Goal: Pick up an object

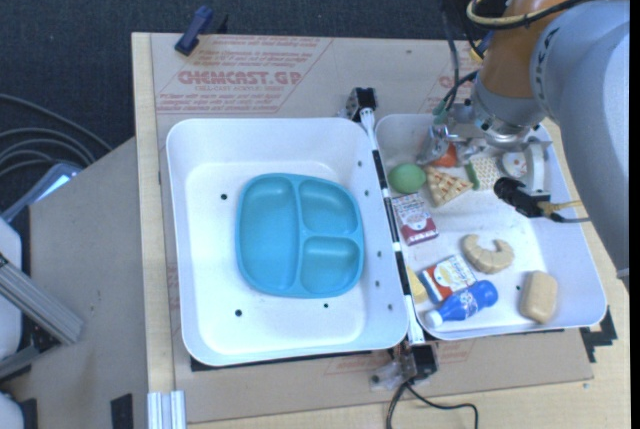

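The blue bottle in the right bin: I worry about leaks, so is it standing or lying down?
Lying down: the blue plastic bottle rests on its side on the floor of the right white bin.

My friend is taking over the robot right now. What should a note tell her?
Pincer: low over the far end of the right white bin, by the round green ball and tan waffle piece; grip unclear.
Also in that bin: red-and-white packet, tan curved pastry, blue bottle, tan bread roll.
Left white bin: blue divided plate.
Done: nothing visibly lifted.
Left: pick up one object.
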